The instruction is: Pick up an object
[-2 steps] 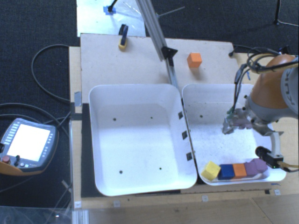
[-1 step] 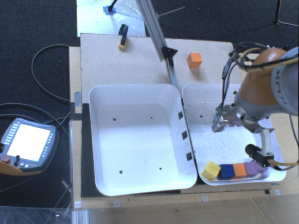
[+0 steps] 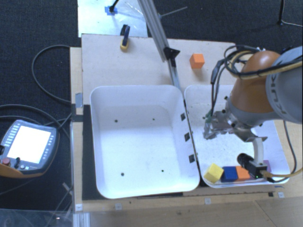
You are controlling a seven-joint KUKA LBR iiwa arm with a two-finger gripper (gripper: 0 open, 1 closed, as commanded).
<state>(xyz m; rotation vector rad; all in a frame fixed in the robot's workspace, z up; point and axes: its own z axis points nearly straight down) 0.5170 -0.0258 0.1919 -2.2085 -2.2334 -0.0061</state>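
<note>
Along the front wall of the right bin (image 3: 200, 103) sit a yellow block (image 3: 214, 172), a blue block (image 3: 230, 173) and an orange block (image 3: 242, 173) in a row. A small purple piece (image 3: 267, 165) peeks out just right of them. My gripper (image 3: 211, 129) hangs over the middle of the right bin near its left wall, above and behind the yellow block. Nothing can be seen held in it. The arm's orange band and wrist hide the bin's right half.
The left bin (image 3: 137, 141) lies beside the right one. An orange cube (image 3: 197, 60) and a yellow-and-black clamp (image 3: 124, 37) rest on the bench behind the bins. A slanted metal pole (image 3: 158, 30) crosses above the bins' shared edge.
</note>
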